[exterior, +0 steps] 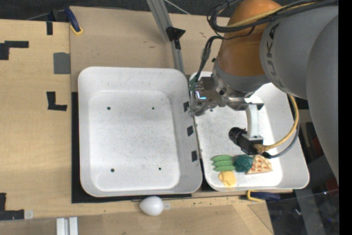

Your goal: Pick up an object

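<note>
- You are looking at the gripper [199, 99] sitting over the left edge of the right bin [294, 173], right by the rims where the two bins meet.
- You cannot tell whether its jaws are spread or pressed together; the tip is showing as a small dark cluster with a bluish glint, and nothing is visibly sitting in it.
- The wrist is bending down and to the left from the arm [308, 58], with the orange band facing up at you above the grey wrist housing.
- The bulk of the arm is coming in from the right and covering the upper right part of the right bin.
- The things you could pick are lying well apart from the gripper, bunched at the near edge of the right bin.
- There, a green piece [223, 160] is lying on the left, with a yellow piece [227, 178] just below it and touching it.
- A teal piece [242, 162] is sitting beside the green one, and an orange wedge [259, 165] is resting against the teal piece on its right.
- The left bin [132, 118] is lying just left of the gripper.
- A white ball [151, 206] is resting on the bench [33, 135], just outside the near rim of the left bin.
</note>
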Motion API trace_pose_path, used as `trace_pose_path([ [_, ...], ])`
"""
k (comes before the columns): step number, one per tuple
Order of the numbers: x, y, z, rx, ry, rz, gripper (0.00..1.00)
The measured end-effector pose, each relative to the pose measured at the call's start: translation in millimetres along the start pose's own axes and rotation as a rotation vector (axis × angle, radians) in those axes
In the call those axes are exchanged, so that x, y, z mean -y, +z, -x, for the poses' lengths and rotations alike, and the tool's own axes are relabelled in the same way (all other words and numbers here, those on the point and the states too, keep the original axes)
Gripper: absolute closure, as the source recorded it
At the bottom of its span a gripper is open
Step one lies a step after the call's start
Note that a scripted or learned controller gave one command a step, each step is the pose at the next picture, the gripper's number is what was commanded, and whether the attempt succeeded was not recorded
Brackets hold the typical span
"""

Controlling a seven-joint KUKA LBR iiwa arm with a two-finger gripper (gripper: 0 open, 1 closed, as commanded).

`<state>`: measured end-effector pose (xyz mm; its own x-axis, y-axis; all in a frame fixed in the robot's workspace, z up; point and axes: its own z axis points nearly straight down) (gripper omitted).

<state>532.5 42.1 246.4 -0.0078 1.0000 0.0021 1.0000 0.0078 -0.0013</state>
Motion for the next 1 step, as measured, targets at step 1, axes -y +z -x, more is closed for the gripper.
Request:
trace_pose_path([
  [1, -11.3, 18.6, -50.2, 0.002, 0.002, -0.002, 1.0],
])
